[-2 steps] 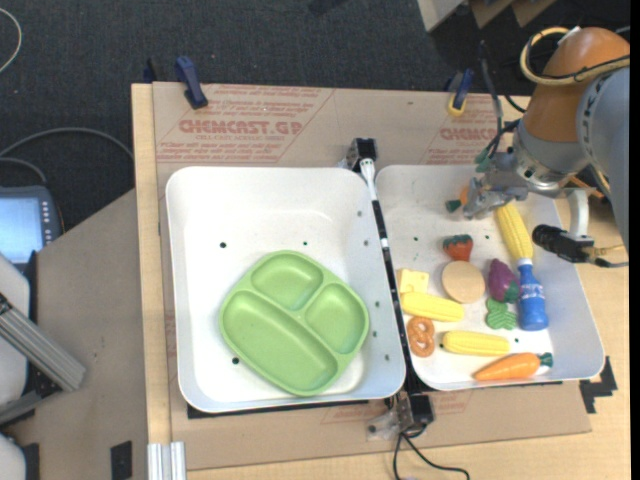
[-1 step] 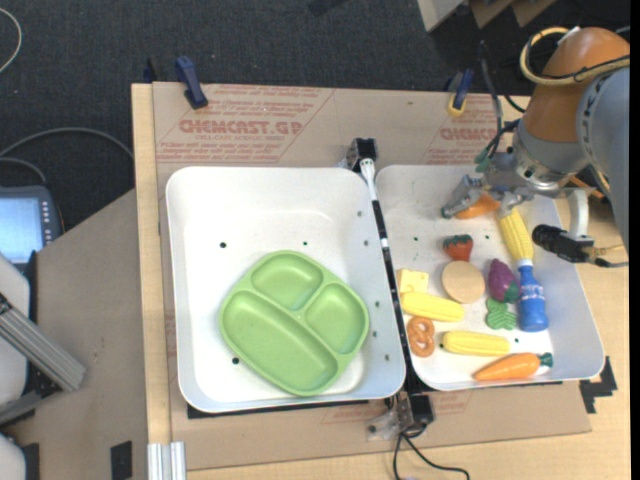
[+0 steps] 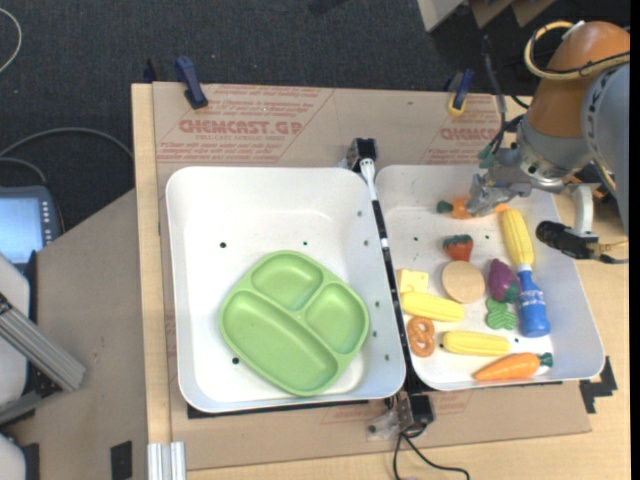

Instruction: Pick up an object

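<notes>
**Gripper low over the far end of the right bin, toy food mostly nearer**

Along the near edge of the right bin (image 3: 590, 353) lay one carrot (image 3: 512, 367), its long axis running roughly along that edge, with its green top toward the right. Just behind it lay one yellow banana-like piece (image 3: 474, 343) and one pretzel (image 3: 421, 337). Farther in came a second long yellow piece (image 3: 432, 307), a yellow wedge that looked like cheese (image 3: 412, 281), one tan round disc (image 3: 463, 282), one purple piece, perhaps an eggplant (image 3: 499, 279), a green leafy piece (image 3: 499, 316) and one blue bottle (image 3: 532, 306). One corn cob (image 3: 515, 238) lay beyond the bottle, its long axis pointing from near to far. A small red piece with a green cap (image 3: 458, 245) sat left of the cob.

In the left bin (image 3: 200, 208) rested one green divided plate (image 3: 293, 320) with three compartments, toward the near side.

The gripper (image 3: 486, 198) hung low near the far edge of the right bin. A small orange piece (image 3: 459, 208) lay just to its left, and the far tip of the corn cob lay just on its near side, so these two were the closest candidates; the rest lay well apart toward the near edge. Whether the fingers were spread or closed could not be told, and nothing was seen between them.
</notes>
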